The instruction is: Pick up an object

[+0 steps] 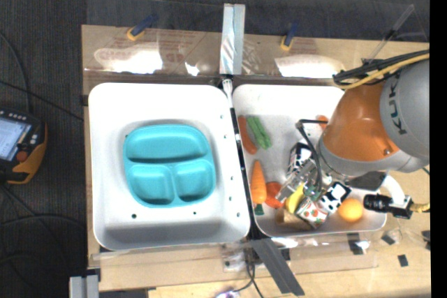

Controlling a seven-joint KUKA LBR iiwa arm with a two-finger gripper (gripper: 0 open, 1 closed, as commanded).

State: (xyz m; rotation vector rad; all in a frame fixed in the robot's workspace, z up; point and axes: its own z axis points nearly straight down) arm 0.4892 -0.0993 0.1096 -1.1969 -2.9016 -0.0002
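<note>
My gripper [305, 176] hangs low over the front part of the right bin [279, 102], in the middle of a heap of small objects. Right under it lie a yellow banana-shaped toy [296, 199], a white block with black dots [334, 195] and a patterned small box [313, 215]. An orange ball [350, 211] rests to the right of the heap. To the left lie a carrot [258, 181] and a small red piece [273, 189]. The orange wrist band [353, 125] hides part of the bin behind the gripper.
A green pod-shaped toy [259, 131] and an orange-red strip [242, 133] lie at the right bin's back left. The left bin [105, 150] holds a teal divided plate [169, 162]. A handheld controller [19, 143] sits off the bench at the left.
</note>
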